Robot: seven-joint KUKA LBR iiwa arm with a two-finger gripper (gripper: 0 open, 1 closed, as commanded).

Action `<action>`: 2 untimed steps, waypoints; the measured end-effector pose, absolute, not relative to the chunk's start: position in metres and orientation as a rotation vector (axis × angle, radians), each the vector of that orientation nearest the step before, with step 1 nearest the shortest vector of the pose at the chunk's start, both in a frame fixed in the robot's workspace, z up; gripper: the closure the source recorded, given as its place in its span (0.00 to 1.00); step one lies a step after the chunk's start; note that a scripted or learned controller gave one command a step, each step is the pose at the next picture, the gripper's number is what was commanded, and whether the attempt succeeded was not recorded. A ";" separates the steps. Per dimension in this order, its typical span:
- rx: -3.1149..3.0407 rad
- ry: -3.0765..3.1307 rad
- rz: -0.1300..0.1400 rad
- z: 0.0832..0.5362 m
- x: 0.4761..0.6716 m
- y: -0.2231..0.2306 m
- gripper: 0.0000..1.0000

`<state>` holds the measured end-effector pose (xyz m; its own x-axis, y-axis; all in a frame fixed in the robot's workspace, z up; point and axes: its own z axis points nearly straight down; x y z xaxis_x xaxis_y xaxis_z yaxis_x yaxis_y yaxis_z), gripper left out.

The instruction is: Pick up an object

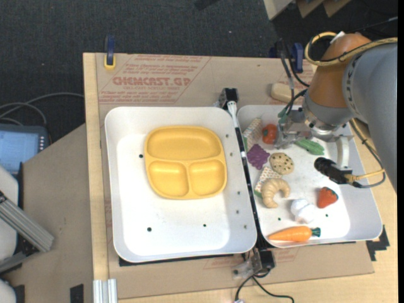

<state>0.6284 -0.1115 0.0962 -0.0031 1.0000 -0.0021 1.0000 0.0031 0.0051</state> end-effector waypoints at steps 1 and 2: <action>2.215 2.222 0.001 0.096 0.628 -0.111 0.00; 2.211 2.221 0.004 0.106 0.629 -0.111 1.00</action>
<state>0.6290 -0.1113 0.1063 -0.0044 1.0000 -0.0038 1.0000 0.0044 0.0076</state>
